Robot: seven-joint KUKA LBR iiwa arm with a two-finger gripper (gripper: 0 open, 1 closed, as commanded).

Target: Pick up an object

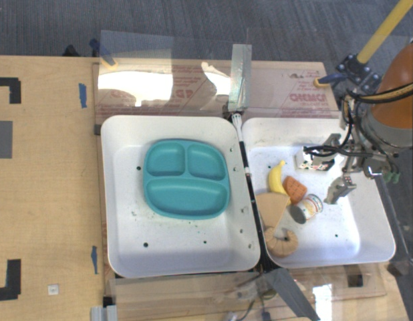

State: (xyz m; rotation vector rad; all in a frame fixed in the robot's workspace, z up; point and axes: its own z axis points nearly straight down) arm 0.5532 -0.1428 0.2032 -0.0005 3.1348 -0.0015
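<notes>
This place looks like a robotics lab, not a home or a kitchen. Two shallow white bins stand side by side on a plywood bench (46,199); the left bin (119,246) holds a teal divided plate (186,179). Left of this bin, black tape marks (9,89) and blue tape pieces (82,93) sit on the wood. Behind it stand clear plastic sheets (166,82). To its right, the right bin (373,239) has a grey arm (393,105) with loose cables above it. Beyond the bench lies grey carpet (193,9).

One fixed camera above the bench — slanted downward view over both white bins (119,199).
</notes>
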